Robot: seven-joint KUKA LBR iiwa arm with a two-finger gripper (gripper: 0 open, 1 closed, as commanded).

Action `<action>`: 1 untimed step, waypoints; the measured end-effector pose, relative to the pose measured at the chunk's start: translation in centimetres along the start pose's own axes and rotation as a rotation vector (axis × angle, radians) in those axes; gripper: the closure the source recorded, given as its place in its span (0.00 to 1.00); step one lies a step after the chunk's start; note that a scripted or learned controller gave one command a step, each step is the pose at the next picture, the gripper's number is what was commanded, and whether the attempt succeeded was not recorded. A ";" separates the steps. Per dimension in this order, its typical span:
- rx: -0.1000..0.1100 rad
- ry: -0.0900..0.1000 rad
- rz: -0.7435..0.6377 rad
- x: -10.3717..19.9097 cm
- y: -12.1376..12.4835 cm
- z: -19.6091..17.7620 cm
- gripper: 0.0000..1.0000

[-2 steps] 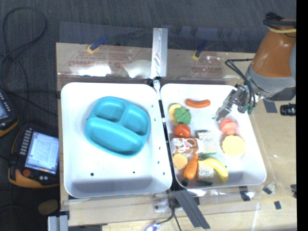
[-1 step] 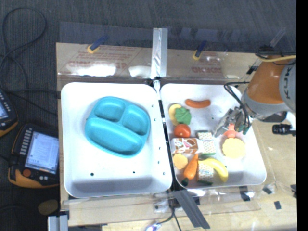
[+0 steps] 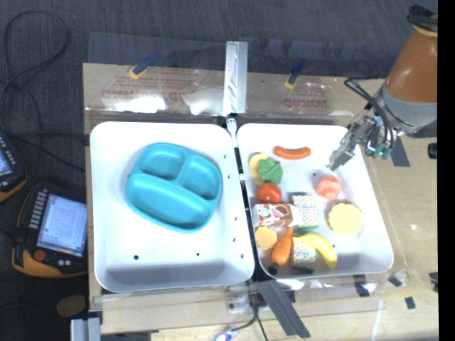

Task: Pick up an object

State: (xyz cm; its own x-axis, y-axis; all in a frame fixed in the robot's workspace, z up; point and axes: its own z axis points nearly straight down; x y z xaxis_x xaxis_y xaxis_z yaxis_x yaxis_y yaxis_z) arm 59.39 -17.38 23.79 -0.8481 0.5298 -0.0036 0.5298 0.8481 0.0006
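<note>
We are seeing the gripper (image 3: 340, 159) hovering over the right bin (image 3: 380, 251) (fingers too blurred to judge), just above the pinkish-red round toy (image 3: 328, 186) lying beside the yellow disc (image 3: 345, 219).

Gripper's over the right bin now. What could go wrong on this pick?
1. The gripper hovers above bare bin floor between the sausage and the pink-red ball; a straight descent may close on nothing.
2. The toys at the near end, carrot, banana and patterned box, lie touching, so a grasp there could drag neighbours.
</note>
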 end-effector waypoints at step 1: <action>0.003 0.000 0.068 0.0 -5.4 10.9 1.00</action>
State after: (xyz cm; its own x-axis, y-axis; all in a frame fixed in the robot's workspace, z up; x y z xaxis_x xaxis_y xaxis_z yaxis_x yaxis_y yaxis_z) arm 56.61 -22.00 12.87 -0.8100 0.5864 -0.0040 0.5864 0.8100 -0.0019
